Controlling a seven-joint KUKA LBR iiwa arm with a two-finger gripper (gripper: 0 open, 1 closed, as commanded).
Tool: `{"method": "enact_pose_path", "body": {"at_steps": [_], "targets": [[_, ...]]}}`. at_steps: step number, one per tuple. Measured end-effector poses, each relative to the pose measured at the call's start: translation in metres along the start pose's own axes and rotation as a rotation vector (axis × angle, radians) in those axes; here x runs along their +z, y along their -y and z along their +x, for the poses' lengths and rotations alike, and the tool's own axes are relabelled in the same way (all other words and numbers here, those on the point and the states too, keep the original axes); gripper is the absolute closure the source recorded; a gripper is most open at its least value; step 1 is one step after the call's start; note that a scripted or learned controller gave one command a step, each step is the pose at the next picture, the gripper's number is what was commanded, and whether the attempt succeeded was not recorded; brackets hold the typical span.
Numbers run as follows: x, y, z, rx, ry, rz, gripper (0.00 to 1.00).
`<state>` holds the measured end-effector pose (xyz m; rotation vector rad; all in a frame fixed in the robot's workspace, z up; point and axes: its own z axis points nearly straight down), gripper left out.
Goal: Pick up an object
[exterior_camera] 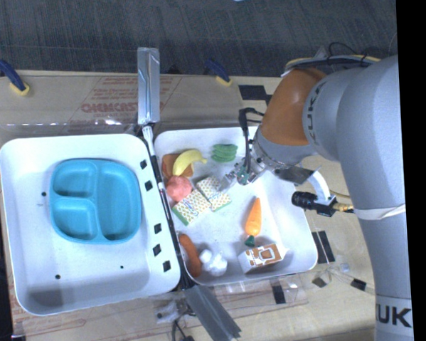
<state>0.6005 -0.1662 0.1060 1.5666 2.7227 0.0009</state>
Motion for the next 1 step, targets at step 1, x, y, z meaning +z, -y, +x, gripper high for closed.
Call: {"method": "enact_pose_path", "body": {"at_steps": [1], "targets": [[-0.0230, 0.0779, -0.0005, -0.064, 0.000, 0.001, 0.00]]}}
